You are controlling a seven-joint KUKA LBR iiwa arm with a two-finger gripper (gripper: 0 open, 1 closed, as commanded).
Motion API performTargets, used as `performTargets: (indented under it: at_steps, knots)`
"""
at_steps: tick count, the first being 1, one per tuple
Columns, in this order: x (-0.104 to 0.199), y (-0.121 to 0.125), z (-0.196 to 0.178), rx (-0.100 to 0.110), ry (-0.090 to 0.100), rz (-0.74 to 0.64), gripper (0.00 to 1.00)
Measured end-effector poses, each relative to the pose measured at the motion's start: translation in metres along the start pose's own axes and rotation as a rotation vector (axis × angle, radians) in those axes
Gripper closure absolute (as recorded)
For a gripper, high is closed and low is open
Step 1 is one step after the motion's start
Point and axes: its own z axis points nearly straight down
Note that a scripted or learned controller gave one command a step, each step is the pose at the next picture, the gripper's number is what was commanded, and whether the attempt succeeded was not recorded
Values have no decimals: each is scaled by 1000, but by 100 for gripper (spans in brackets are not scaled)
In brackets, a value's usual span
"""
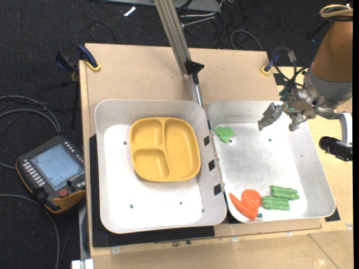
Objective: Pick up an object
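My gripper (pixel 282 120) hangs above the far right part of the right bin (pixel 311 167), its two fingers spread apart and nothing between them. A small green leafy piece (pixel 225 133) lies at the bin's far left, well to the gripper's left. Along the near edge lie a red tomato (pixel 251 197), an orange carrot (pixel 241 206) and two green pods (pixel 280 198).
The left bin (pixel 112 167) holds a yellow divided plate (pixel 165 148). A slanted metal pole (pixel 174 27) runs down to the gap between the bins. A teach pendant (pixel 53 172) lies off the bench at the left. Clamps sit at the bench's far corners.
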Motion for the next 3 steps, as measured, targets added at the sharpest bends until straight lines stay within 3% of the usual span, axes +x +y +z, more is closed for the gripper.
performTargets:
  at_steps: [1, 3]
  knots:
    - [0, 0, 0, 0, 0, 1, 0]
    - [-13, -4, 119, 7, 1, 3, 0]
